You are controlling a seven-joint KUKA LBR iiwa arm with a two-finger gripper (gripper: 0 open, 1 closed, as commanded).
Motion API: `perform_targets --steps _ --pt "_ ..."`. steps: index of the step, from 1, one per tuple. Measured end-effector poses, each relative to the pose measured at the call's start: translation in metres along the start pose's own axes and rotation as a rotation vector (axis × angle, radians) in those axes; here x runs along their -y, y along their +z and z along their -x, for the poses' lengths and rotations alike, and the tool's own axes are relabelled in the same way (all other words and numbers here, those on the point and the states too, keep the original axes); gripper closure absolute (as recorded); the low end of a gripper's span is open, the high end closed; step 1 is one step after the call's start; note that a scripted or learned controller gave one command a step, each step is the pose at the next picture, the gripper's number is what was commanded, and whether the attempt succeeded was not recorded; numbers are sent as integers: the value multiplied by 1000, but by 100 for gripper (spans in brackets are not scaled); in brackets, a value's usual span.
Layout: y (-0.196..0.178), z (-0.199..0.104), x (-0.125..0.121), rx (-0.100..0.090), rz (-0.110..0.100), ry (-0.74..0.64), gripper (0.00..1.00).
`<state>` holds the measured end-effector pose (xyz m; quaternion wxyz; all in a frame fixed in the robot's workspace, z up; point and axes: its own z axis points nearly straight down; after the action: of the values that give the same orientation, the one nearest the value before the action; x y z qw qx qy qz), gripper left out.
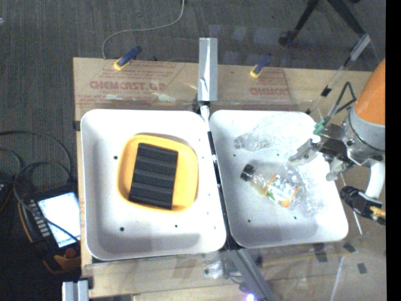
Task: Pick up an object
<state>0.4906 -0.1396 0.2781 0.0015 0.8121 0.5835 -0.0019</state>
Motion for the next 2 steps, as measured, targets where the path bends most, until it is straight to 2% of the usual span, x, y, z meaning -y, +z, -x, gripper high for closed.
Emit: perform_targets --steps 1,2 --pt "117 3 -50 -4 -5 -27 0" --pt "187 -17 -1 -4 14 -185 0"
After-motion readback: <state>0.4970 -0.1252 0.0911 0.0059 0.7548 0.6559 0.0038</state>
